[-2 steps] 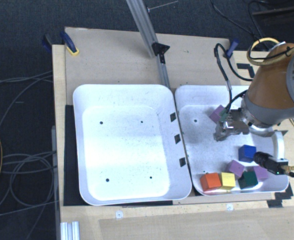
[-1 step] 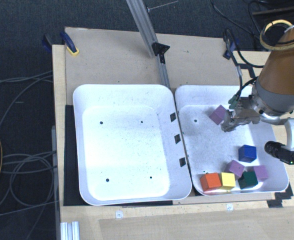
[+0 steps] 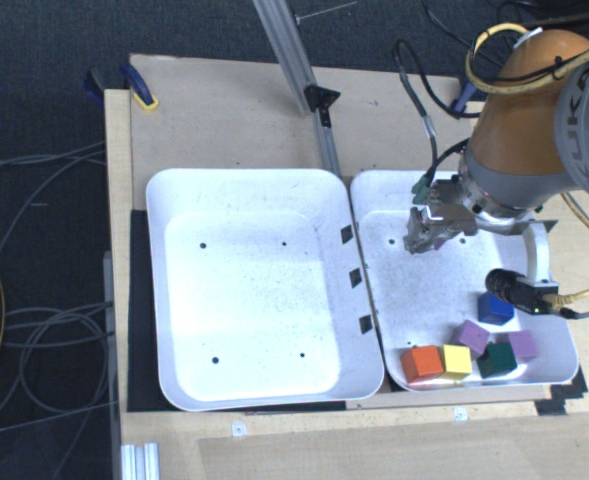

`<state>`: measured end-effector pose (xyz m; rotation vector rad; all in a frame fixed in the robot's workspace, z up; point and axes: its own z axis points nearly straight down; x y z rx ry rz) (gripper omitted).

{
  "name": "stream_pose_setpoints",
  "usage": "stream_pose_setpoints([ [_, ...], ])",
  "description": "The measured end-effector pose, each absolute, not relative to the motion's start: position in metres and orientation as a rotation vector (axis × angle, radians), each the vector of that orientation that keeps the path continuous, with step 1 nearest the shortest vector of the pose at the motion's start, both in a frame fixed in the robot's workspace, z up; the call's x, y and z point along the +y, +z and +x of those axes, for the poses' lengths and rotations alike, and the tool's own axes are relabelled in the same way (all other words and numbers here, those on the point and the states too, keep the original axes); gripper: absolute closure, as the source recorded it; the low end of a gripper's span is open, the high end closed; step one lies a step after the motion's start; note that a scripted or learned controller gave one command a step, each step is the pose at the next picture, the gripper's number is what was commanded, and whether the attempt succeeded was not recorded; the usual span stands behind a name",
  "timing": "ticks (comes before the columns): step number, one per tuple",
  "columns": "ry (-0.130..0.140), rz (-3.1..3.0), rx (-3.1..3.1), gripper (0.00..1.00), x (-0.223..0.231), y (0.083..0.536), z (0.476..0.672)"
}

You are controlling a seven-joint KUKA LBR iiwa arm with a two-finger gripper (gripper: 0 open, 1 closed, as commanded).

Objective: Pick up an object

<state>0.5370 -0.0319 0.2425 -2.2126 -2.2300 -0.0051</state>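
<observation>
The blocks (image 3: 461, 356) look light and rigid; grip opposite flat faces. The hand (image 3: 426, 236) hangs above the right bin (image 3: 394, 278); whether it is apart or together, I cannot tell.

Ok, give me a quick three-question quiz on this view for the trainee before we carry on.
1. True or false: the blocks lie in the left bin.
2. Which block is nearest the gripper? A orange, B blue, C yellow.
3. Fill in: the orange block touches the ___ block on its right.

Key
1. False: they sit in the right bin, at its near right corner.
2. B: the blue block lies closest.
3. Yellow: the yellow block is against it.
</observation>
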Motion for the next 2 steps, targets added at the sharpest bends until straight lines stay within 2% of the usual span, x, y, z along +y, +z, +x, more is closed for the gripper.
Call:
stream_pose_setpoints([
  [1,-0.005,-2.215,-2.23,1.0,0.012,0.247,0.565],
  [2,-0.006,-2.215,-2.229,1.0,0.058,0.254,0.582],
])
